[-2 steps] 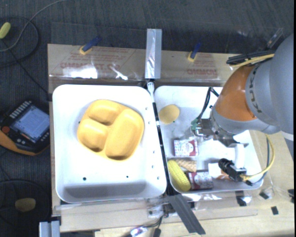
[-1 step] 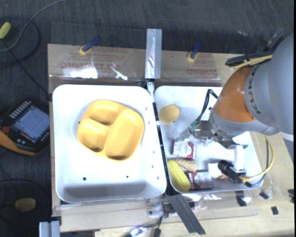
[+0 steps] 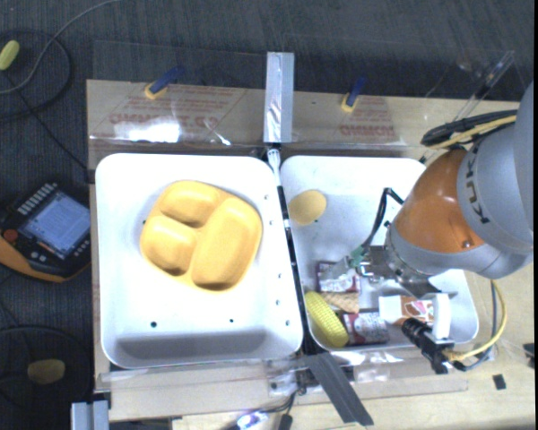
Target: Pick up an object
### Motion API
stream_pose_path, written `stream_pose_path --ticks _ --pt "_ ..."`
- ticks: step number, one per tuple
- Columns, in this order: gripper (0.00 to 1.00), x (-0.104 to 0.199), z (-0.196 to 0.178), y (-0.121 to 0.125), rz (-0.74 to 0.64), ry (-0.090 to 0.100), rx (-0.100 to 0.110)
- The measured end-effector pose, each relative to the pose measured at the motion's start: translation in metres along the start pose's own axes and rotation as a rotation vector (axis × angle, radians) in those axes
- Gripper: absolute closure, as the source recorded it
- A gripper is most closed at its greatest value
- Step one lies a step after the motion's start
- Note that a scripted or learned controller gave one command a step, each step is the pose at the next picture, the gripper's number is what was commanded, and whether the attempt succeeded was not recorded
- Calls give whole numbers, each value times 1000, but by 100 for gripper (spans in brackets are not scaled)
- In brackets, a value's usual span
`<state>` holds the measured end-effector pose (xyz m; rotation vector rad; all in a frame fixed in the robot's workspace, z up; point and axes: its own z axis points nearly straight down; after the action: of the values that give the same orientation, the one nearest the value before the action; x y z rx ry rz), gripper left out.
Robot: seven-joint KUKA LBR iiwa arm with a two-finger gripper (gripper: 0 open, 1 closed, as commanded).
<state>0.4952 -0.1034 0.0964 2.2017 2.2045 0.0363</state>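
My gripper (image 3: 369, 263) reaches down into the right bin (image 3: 341, 173), under the grey arm and its orange band (image 3: 439, 215). Right below and beside it lies a heap of small things: a red and white snack packet (image 3: 338, 282), a yellow ridged corn-like piece (image 3: 325, 319), a dark packet (image 3: 369, 327) and a white and red packet (image 3: 419, 310). A round tan disc (image 3: 307, 206) lies alone at the bin's upper left. The gripper is close above the heap, near the red and white packet.
The left bin (image 3: 125, 330) holds one large yellow lumpy object (image 3: 200, 234). A raised divider (image 3: 287, 240) separates the two bins. A black tool part (image 3: 423, 339) sticks out at the right bin's lower right. An orange handheld pendant (image 3: 43, 231) lies on the floor at left.
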Motion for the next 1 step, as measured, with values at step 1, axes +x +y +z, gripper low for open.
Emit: stream_pose_path --ticks 1 --pt "0 2 4 35 -99 3 20"
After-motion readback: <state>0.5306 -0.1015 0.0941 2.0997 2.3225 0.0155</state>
